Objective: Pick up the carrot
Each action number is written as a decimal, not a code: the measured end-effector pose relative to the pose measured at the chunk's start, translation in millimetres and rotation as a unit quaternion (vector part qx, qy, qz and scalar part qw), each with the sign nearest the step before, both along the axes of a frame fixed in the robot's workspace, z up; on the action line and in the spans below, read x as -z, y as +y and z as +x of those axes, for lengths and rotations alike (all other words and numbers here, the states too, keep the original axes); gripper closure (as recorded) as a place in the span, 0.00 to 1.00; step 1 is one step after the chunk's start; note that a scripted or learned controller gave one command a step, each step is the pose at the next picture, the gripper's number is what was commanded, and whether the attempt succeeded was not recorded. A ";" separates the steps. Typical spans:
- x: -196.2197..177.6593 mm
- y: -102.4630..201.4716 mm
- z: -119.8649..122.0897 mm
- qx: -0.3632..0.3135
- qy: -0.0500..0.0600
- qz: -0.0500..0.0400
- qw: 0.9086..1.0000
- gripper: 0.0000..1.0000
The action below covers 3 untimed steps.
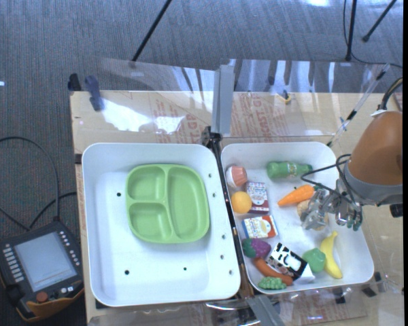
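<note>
Scene: we see 2 white bins side by side on the counter (pixel 143 114), viewed from above at a slant.
Left bin (pixel 102 250): holds a green 3-compartment plate (pixel 168 202), lying flat toward the bin's upper middle.
Right bin (pixel 353 267): packed w/ toy food.
Carrot (pixel 296 195): orange, lying tilted in the right bin's upper middle, just below the green bottle (pixel 289 170); its thick end points up-right toward the gripper.
Gripper (pixel 331 210): low over the right bin's right side, just right of the carrot; we can't tell how far it is spread or whether it has hold of anything. The carrot's right end is right beside it; contact unclear.
Arm (pixel 379 156): orange band and grey wrist come in from the right, above the bin's right rim.
Other items, right bin: orange ball (pixel 241 202) by the left wall, small red carton (pixel 257 195) next to it, yellow banana (pixel 330 253) lower right, purple piece (pixel 258 248) and a 2nd orange carrot-like piece (pixel 272 271) near the bottom.
Off the counter: a pendant w/ screen (pixel 41 267) on the floor at lower left.
</note>
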State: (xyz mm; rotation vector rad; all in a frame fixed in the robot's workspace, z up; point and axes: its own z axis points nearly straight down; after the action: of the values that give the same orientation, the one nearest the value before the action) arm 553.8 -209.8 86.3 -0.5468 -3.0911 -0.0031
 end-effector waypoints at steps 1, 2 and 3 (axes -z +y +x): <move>-0.7 0.1 0.6 -0.001 -0.001 0.000 1.000 0.00; -1.4 21.4 70.7 0.089 -0.001 -0.001 0.996 0.00; -1.5 33.4 80.8 0.218 -0.001 -0.001 0.976 0.00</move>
State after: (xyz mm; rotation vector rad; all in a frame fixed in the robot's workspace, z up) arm 634.7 -176.4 87.8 -1.2078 -2.8998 -0.0004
